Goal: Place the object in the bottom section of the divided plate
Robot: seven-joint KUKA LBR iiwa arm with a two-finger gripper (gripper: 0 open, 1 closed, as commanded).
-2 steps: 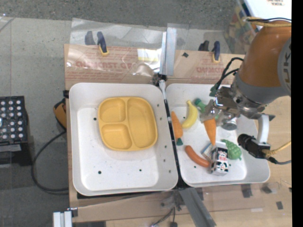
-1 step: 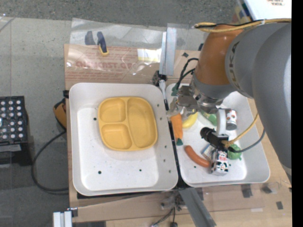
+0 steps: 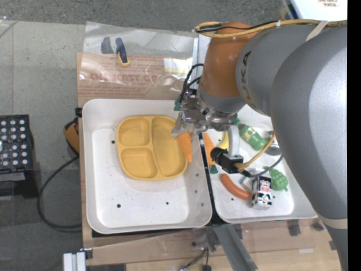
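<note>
pincer (image 3: 186,130): hanging over the right rim of the divided plate (image 3: 151,154), looks like it's pinching the top of the carrot (image 3: 185,145) btw its fingers
carrot: dangling point-down, long axis near vertical, touching the plate's right edge
bottom section (image 3: 138,164): lying down-left of the carrot, so imo the carry is needing to go that way

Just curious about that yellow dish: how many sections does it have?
3: the divided plate has two smaller sections stacked on its left side, and one long section along its right side, near the hand.
</note>
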